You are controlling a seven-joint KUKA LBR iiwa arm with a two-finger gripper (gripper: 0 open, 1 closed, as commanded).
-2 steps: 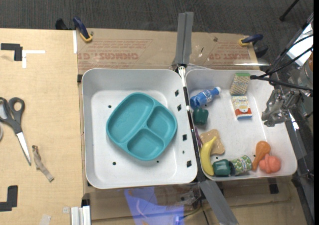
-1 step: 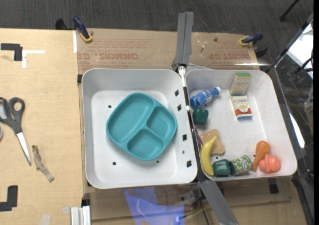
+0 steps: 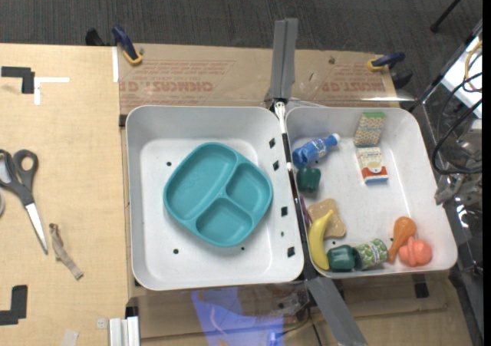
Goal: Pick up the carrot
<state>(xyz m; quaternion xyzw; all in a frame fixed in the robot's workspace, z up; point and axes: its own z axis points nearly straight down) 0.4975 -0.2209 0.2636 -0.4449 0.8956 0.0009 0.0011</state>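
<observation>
Scissors lie on the counter at far left. The left bin holds a teal plate. In the right bin, the carrot leans against a pink toy near the front right corner.

Along the cardboard sheet behind my two bins I can make out red printed lettering, upside down and mirrored from this angle; on the left stretch it looks like "CHEMICALS", though I would not swear to every letter. A second red line runs on the right stretch, near the yellow clamp, too faint to read. The small red-and-white carton and the green patterned box in my right bin carry printing too small for me to read.
</observation>
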